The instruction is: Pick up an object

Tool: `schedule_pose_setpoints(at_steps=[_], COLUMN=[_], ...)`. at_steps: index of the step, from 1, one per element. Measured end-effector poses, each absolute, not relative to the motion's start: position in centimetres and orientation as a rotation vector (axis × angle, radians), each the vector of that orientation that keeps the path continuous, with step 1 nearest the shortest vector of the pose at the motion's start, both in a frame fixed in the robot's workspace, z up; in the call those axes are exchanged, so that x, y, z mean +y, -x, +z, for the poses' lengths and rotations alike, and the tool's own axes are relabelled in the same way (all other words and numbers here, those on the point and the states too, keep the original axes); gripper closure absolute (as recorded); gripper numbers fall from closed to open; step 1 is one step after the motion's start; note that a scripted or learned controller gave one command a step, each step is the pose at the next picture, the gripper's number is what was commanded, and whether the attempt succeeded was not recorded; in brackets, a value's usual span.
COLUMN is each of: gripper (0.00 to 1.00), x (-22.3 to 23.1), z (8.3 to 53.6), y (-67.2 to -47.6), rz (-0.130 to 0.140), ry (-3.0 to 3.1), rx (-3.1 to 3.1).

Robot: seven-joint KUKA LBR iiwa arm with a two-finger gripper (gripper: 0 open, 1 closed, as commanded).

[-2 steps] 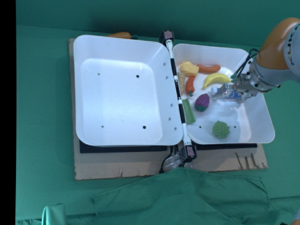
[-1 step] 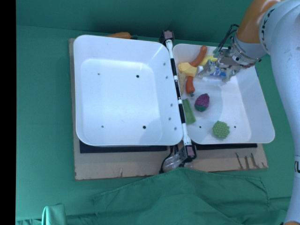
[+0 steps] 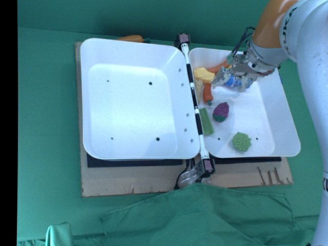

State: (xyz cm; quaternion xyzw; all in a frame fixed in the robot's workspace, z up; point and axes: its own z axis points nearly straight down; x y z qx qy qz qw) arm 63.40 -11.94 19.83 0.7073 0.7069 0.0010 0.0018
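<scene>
The worktop (image 3: 46, 111) is green. I cannot tell how the jaws (image 3: 233, 80) stand. Just below them sits a purple toy (image 3: 221, 111), probably light and hard; grab its sides.

Green cloth (image 3: 46, 137) — brown board (image 3: 128, 181), even light

The arm (image 3: 307, 40) is smooth light grey with rounded links, and an orange band (image 3: 274, 14) curves above the wrist. A black cable (image 3: 240, 42) loops at the band's 8 o'clock side. The gripper (image 3: 237, 78) is metallic grey with dark parts
</scene>
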Motion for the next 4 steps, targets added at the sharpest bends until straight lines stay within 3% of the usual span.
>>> schedule_pose_setpoints(at_steps=[1,2,4], gripper=[1.0,1.0,1.0], x=[-12.2,-10.3,-10.6], z=[21.0,18.2,20.8], y=[-63.5,-69.1,-69.0], rz=[0.004,-0.088,-0.092], ry=[-2.22,-2.265,-2.274], rx=[2.208,2.247,2.237])
